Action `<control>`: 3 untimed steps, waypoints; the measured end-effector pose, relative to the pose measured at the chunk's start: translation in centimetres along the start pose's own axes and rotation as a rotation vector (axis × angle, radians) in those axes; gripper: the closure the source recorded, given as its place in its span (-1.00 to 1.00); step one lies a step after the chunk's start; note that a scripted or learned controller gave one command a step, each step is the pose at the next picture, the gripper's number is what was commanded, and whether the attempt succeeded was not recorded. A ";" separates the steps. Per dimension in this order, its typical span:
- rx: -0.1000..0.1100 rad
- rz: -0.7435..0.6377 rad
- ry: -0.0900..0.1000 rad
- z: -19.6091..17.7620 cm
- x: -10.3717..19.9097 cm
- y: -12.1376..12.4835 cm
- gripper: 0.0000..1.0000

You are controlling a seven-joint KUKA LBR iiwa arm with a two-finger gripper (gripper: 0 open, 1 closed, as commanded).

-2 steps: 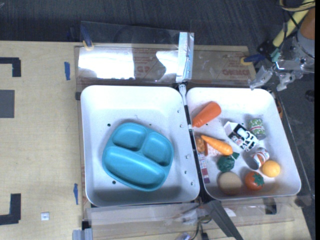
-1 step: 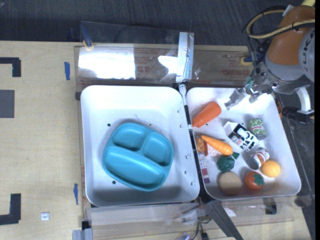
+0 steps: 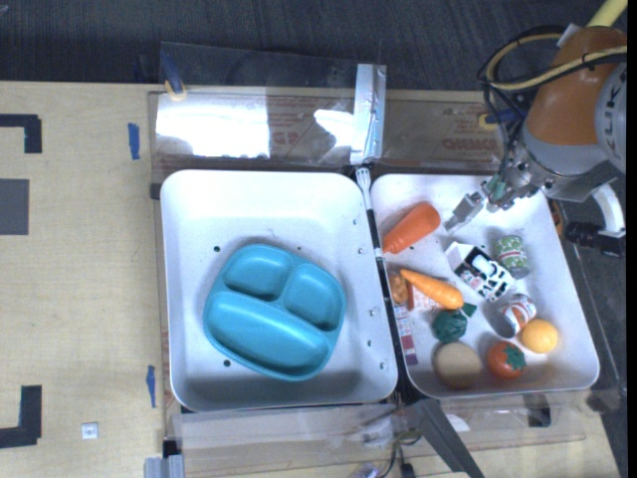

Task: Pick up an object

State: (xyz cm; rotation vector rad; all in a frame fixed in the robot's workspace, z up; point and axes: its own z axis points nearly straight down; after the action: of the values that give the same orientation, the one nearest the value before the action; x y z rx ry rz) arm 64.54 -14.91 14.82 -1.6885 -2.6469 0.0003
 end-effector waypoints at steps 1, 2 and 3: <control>-0.001 -0.052 -0.001 -1.5 1.6 -0.1 -1.00; -0.006 -0.275 -0.005 6.1 2.9 -2.2 -1.00; -0.009 -0.269 -0.009 -0.4 -0.5 0.8 -1.00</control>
State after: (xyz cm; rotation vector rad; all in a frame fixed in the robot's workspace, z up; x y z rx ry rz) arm 65.51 -14.99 15.18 -1.3234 -2.8609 -0.0040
